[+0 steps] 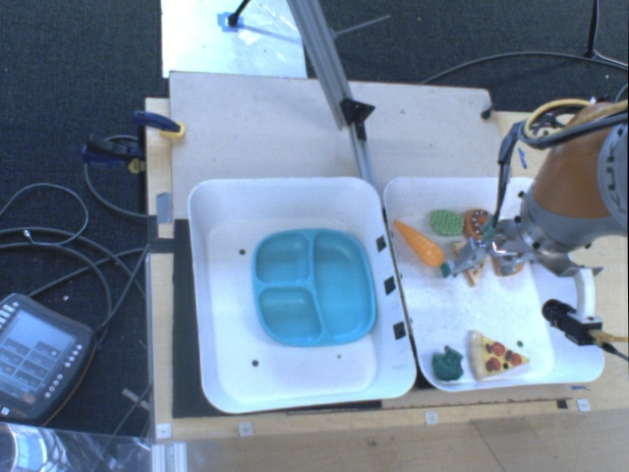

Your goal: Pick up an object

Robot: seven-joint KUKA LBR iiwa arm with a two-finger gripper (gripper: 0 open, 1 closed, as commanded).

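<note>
In the right bin (488, 313) lie an orange carrot (420, 245), a green textured piece (446, 222) and a brown-and-red round piece (477, 223) along the far side. A pizza slice (498, 354) and a dark green broccoli (448, 363) rest near the front wall. My gripper (466, 264) hangs low inside this bin, just right of the carrot's thick end and below the green piece. A small tan bit shows at its tip, but I cannot make out what it is.
The left bin (211, 293) holds a blue divided plate (314, 285). A grey pole (329, 57) slants down to the wall between the two bins. A black fitting (568, 321) on the arm sits over the right bin's right side.
</note>
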